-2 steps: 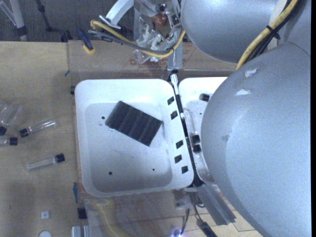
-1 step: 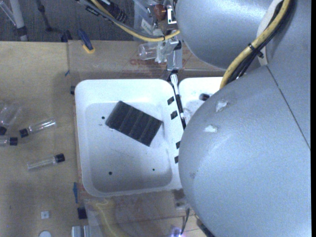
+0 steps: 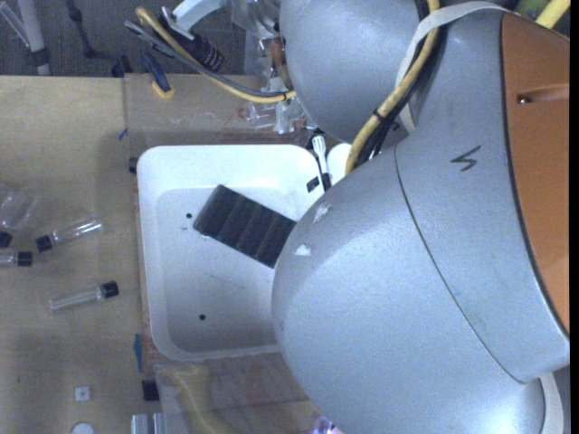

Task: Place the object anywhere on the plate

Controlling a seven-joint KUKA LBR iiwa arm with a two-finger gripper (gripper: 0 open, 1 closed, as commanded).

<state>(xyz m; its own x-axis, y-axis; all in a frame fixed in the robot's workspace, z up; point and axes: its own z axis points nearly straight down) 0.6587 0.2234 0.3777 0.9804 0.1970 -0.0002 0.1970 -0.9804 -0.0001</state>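
Observation:
A dark, ribbed, flat rectangular piece (image 3: 244, 225) lies tilted in the left white bin (image 3: 172, 242), toward its far right side; the arm covers its right end. My grey arm (image 3: 407, 269) bulks over the whole right half of the view and hides whatever is under it. The gripper (image 3: 270, 105) appears at the top centre, beyond the bin's far rim and above the wooden bench. It is partly hidden by the wrist, and I see nothing held in it.
Several small clear vials with black caps (image 3: 83, 294) lie on the bench left of the bin. Yellow and black cables (image 3: 194, 57) loop at the top, behind the bin. Small blue clips (image 3: 139, 351) sit along the bin's left edge.

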